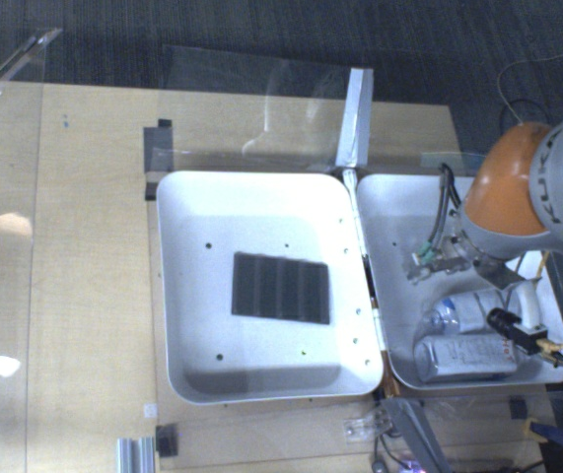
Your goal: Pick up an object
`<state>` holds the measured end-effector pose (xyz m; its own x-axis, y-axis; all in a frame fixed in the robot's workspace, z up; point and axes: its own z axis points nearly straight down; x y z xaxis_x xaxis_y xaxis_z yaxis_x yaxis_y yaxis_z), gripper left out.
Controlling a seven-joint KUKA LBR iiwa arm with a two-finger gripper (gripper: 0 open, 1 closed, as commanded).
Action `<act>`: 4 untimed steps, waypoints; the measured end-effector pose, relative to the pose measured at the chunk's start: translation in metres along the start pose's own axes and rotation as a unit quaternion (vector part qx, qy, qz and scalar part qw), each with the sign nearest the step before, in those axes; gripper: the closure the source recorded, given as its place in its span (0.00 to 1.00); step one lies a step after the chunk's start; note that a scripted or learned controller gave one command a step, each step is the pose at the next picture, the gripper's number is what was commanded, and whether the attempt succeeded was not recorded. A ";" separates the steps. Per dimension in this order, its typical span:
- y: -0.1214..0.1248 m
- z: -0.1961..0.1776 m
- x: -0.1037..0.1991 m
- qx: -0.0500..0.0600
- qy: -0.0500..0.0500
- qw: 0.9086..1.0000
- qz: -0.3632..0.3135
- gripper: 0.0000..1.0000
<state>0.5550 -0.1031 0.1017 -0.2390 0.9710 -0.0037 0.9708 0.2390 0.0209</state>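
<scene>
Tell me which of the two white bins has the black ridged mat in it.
The left bin. The black ridged mat lies flat in its middle; the right bin holds a plastic bottle and the arm instead.

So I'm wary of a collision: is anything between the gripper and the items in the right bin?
Nothing visible. The gripper is over the right bin, with bare floor between it and the bottle and can just below.

From my feed I see a pale wooden bench (74,294) on dark grey carpet (212,13); clear plastic sheeting (5,215) over its left part catches bright glare; a clear upright panel (251,106) stands along the far edge
</scene>
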 end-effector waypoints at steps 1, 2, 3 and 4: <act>0.000 0.000 0.000 0.000 0.000 1.000 0.000 0.00; 0.084 0.016 -0.004 0.006 0.001 1.000 -0.011 0.00; -0.044 -0.061 -0.055 0.008 0.000 0.999 0.039 0.00; -0.056 0.007 -0.032 -0.007 -0.004 1.000 0.003 0.00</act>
<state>0.5081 -0.1478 0.0935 -0.2330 0.9724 -0.0119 0.9718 0.2333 0.0351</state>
